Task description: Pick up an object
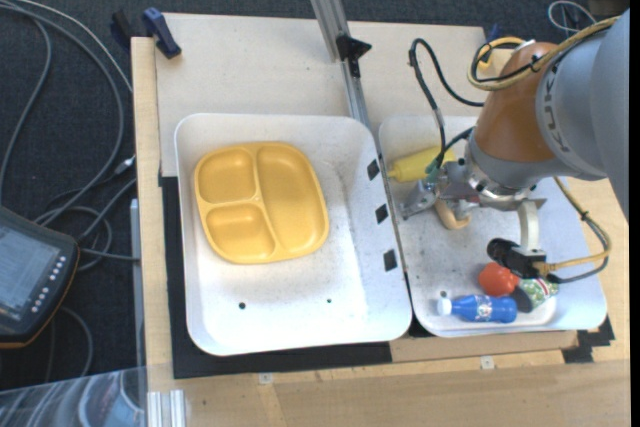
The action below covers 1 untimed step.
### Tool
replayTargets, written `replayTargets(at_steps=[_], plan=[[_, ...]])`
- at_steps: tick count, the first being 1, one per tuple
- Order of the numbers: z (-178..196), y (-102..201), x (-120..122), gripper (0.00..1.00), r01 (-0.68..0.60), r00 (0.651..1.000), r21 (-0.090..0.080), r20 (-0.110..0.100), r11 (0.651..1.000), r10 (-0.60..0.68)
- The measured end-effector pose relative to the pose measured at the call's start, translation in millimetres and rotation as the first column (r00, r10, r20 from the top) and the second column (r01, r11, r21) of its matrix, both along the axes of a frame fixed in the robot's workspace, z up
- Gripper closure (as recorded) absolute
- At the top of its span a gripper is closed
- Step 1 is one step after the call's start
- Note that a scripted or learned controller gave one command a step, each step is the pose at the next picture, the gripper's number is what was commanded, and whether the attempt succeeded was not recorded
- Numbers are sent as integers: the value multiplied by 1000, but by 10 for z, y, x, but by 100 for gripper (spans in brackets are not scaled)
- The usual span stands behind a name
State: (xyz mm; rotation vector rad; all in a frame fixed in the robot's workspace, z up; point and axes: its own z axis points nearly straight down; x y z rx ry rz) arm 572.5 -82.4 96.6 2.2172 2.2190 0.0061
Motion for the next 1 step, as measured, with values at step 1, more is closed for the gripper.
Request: replayTargets(at_steps=[1], plan=[[120,7,12,100,0,1000,1,5,1000,0]])
